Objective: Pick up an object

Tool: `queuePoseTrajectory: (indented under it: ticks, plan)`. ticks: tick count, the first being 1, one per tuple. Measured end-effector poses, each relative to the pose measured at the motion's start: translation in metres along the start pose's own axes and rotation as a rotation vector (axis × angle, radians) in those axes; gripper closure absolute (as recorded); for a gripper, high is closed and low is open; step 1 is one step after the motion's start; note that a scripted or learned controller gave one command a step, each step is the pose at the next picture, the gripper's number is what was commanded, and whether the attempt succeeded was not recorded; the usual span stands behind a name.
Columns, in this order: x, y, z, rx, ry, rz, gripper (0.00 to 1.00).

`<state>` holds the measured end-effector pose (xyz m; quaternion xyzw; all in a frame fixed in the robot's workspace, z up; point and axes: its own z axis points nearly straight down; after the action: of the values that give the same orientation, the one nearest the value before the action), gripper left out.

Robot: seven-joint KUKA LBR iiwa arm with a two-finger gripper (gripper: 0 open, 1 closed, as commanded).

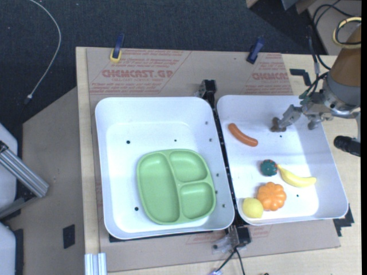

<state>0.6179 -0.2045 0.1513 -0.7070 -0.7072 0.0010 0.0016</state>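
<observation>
gripper (296,120) being held with jaws spread, empty, above right bin (321,211) | sausage (243,135) lying nearby, untouched

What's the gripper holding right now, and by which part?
Nothing. The gripper hangs over the right bin's far end, apart from the sausage; nothing sits between its fingers.

— What is lying under the bench?
— Dark blue-grey carpet (143,16) is covering the floor, and a thin white cable (50,16) is curving across it at the upper left.
— And the bench top?
— A brown cardboard sheet (172,67) with red print is lying on it, with a yellow-and-blue clamp (117,49) and a blue clamp (255,50) gripping its far edge.
</observation>
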Motion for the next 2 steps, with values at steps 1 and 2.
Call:
queuePoseTrajectory:
  ticks: [1,2]
  plan:
    - [-0.009,-0.005,0.054,0.001,0.0,0.001,0.0]
    - [-0.009,-0.003,0.04,-0.005,-0.002,0.0,1.0]
